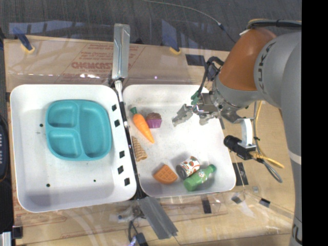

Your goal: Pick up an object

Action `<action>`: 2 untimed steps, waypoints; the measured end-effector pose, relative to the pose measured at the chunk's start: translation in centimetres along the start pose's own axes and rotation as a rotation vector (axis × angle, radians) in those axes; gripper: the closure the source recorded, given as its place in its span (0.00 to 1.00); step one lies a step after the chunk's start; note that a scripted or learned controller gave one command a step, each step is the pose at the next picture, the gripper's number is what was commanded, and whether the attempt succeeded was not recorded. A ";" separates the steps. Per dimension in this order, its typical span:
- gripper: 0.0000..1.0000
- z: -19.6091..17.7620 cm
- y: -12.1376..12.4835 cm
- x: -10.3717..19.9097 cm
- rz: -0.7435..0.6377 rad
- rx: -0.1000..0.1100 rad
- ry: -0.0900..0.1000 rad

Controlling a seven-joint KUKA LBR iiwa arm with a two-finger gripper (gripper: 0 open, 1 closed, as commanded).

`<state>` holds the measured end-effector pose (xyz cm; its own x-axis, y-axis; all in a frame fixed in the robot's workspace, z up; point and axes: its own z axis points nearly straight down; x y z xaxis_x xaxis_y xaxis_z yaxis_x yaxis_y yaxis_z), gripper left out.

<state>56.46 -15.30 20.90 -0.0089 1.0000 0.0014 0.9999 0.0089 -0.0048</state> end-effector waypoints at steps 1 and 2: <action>0.00 8.1 3.1 6.4 -0.170 0.003 0.001; 0.00 11.9 3.2 4.8 -0.150 0.003 -0.001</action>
<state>59.53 -10.46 9.01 -0.1579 0.9875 0.0017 0.9874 0.1579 -0.0075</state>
